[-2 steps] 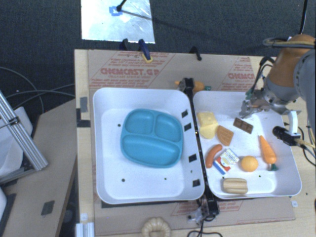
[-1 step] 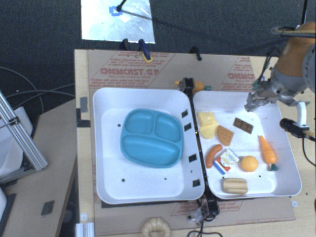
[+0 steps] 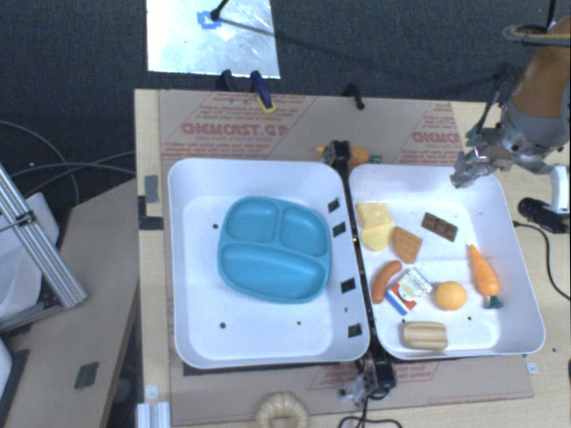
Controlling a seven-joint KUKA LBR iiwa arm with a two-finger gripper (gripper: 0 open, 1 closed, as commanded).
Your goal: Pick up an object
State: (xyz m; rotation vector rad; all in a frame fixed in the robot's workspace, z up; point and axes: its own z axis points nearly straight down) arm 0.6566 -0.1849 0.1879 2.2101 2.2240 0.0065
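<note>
So, from my seat I have the gripper (image 3: 467,169) hanging over the far right corner of the right bin (image 3: 516,239), above the rim rather than among the toys, and nothing is between its tips. Whether the jaws are parted or pinched I cannot tell at this slant (they are small and dark against the bin wall).

Taking the chocolate bar (image 3: 439,227) as my landmark: it lies nearest the gripper, just toward me and a little left of it. The cracker (image 3: 407,244) sits left of the chocolate, the cheese wedge (image 3: 376,225) further left by the divider. The carrot (image 3: 484,273) is nearer me on the right, the orange (image 3: 451,295) below it, the small packet (image 3: 409,292) and sausage (image 3: 385,280) left of that, and the bread roll (image 3: 423,334) closest to me. The blue plate (image 3: 275,248) sits well left, in the left bin (image 3: 192,239).

My worry is the descent. Going straight down from here would likely strike the rim or the bare corner. The chocolate is flat, so fingers could skate over it, and the orange would probably roll away.
</note>
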